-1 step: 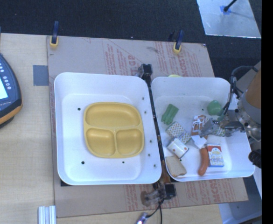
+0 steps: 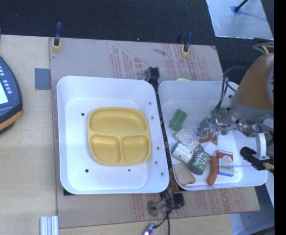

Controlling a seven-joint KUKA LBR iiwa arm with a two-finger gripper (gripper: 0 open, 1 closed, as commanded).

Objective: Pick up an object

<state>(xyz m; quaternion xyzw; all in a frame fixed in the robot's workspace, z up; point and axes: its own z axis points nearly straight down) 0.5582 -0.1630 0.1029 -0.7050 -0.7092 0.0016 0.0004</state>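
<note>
The arm (image 2: 253,89) reached in over the right bin (image 2: 196,93), and the step in hand looked like the descent toward a pick — nothing appeared lifted yet; the pincer (image 2: 212,127) sat low among the clutter at mid-bin, but its metal parts blurred into the items beneath, so I could not tell its state or whether it gripped anything.

The candidates lay crowded in the right bin; a green block (image 2: 178,119) rested to the pincer's left, apart from it; a checkered packet (image 2: 187,137) lay just below and to the left, with a white cup (image 2: 182,153) and a dark can (image 2: 199,162) nearer the front; a sausage (image 2: 212,170) and a red-and-white carton (image 2: 225,162) lay toward the front right corner; a tan bread-like piece (image 2: 184,174) sat at the front edge. A small brownish item (image 2: 208,137) lay right under the pincer, seemingly touching or nearly so — probably the target.

The next move would call for a firm closing on that item, then a straight lift clear of its neighbours. The left bin (image 2: 74,131) held a yellow divided tray (image 2: 119,135), well apart on the counter (image 2: 30,155).
</note>
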